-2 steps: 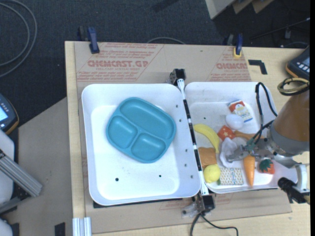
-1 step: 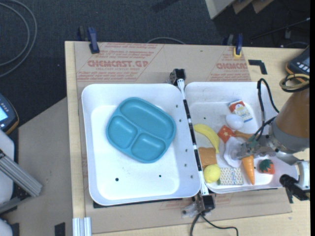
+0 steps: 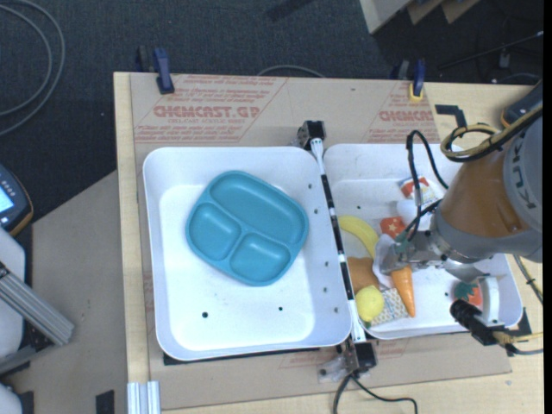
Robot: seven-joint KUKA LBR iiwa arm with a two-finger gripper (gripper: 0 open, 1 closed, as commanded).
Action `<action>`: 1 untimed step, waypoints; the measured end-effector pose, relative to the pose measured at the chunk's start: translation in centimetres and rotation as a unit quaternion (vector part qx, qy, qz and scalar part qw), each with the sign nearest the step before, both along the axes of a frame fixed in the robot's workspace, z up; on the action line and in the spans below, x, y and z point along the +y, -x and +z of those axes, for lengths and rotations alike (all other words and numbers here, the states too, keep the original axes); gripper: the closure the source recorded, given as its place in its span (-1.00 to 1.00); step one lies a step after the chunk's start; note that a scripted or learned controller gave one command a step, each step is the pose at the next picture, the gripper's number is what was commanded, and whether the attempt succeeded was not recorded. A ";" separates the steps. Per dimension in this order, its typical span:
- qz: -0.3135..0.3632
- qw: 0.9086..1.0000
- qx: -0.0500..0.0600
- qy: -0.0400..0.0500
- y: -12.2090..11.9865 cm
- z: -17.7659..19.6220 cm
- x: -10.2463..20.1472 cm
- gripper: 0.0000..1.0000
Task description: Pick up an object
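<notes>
From the overhead camera, my end effector (image 3: 398,261) sits low in the right bin (image 3: 371,158), over the toy carrot (image 3: 404,290); whether it is spread or closed I cannot tell. The carrot lies near the bin's front, just beside a lemon (image 3: 369,303) and below a banana (image 3: 360,234). I judge it light, rigid plastic, smooth and tapered (likely to squirt out), so I'd take it across the thick upper end. The left bin (image 3: 164,257) holds a blue divided plate (image 3: 247,227).
</notes>
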State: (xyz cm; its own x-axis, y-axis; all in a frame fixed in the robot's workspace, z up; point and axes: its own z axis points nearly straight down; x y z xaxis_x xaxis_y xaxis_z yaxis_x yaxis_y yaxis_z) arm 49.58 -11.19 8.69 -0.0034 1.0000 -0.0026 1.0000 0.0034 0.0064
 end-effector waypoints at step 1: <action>0.003 1.000 -0.003 -0.001 -3.9 10.4 6.8 1.00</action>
